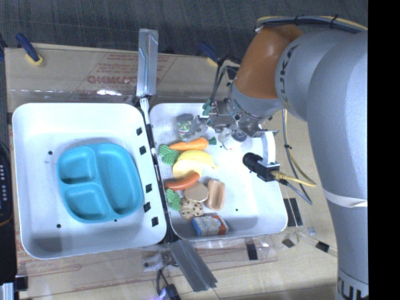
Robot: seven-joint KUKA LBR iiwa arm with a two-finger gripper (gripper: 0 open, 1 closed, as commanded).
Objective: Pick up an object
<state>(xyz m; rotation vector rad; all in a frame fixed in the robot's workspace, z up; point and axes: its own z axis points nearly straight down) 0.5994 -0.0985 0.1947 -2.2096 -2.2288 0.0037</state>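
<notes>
The right bin holds several toy foods: an orange carrot, a yellow banana, a red sausage, a hot dog bun, a cookie, a small blue box and a grey can. My gripper hangs over the bin's back part, just right of the can and above the carrot's tip. The wrist hides its fingertips.
The left bin holds a blue divided plate. Green leafy toy pieces lie by the divider between the bins. The arm's grey body and orange band cover the bench's right side. A black cable plug hangs over the right bin.
</notes>
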